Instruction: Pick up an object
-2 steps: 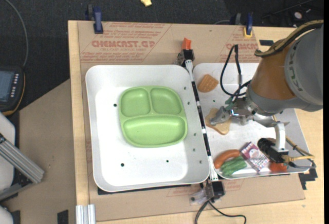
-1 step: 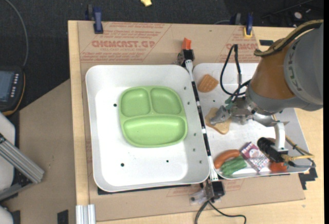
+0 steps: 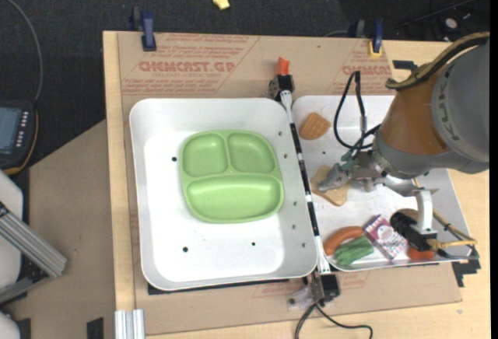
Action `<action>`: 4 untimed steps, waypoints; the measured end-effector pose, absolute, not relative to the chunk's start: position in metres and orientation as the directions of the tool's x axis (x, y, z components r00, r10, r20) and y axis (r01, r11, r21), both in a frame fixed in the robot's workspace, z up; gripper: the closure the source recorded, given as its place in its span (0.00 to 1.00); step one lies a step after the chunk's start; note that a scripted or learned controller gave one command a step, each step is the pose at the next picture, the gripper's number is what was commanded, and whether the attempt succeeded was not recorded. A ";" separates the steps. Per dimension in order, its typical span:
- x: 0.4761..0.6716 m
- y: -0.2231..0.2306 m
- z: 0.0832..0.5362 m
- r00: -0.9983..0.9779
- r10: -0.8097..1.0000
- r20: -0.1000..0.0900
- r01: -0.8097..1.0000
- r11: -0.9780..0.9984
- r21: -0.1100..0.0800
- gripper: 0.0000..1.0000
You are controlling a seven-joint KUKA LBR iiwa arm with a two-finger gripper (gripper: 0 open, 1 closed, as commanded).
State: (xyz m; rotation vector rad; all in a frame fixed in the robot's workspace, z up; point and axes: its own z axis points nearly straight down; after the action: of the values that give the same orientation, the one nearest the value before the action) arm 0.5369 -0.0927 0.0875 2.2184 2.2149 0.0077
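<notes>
Gripper (image 3: pixel 331 178) low in right bin (image 3: pixel 311 108), touching tan piece (image 3: pixel 334 195); finger state indiscernible, arm hiding much of the bin.

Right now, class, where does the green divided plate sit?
The green divided plate lies in the left white bin, near its middle, across the divider from the right bin where the gripper works.

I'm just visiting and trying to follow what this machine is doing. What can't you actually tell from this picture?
- Camera view: whether the gripper has hold of the tan piece beneath it; the metal parts there blur together.
- The right bin: the arm covers much of its floor, hiding whatever lies under it.
- The small printed packet: its print is too small to read.
- The green item and orange item: overlapping, so their full shapes are unclear.
</notes>
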 end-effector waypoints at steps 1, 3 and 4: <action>0.550 -0.099 0.087 -0.001 1.000 0.000 1.000 0.001 0.004 0.00; 0.546 -0.098 0.087 0.001 1.000 -0.002 1.000 -0.001 0.008 0.00; 0.560 -0.095 0.087 -0.001 1.000 -0.001 1.000 0.001 0.005 0.00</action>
State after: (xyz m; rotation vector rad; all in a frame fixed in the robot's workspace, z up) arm 0.5603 -0.0945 0.0865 2.2172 2.2197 0.0035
